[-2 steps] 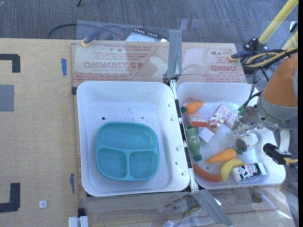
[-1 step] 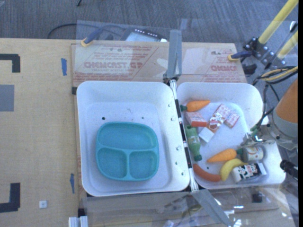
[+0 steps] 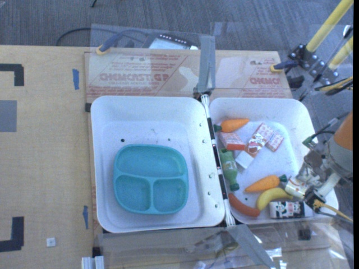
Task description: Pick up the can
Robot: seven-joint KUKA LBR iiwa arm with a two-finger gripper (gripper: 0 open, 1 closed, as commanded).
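Observation:
What looks like the can (image 3: 234, 144) is a small red item lying on its side in the right bin (image 3: 297, 116), near the bin's left wall and just below a carrot (image 3: 234, 124). My gripper (image 3: 298, 190) hangs low over the bin's near right corner. It is beside the tip of a banana (image 3: 273, 196) and just above a black-and-white cow-print container (image 3: 287, 209). The can lies well to the gripper's left, apart from it. Nothing shows in the gripper.
The right bin also holds red-and-white cartons (image 3: 257, 142), a white block (image 3: 245, 159), a green bottle (image 3: 228, 170), a second carrot (image 3: 262, 184) and a red pepper (image 3: 243, 205). A teal divided plate (image 3: 150, 179) sits in the left bin (image 3: 106, 116).

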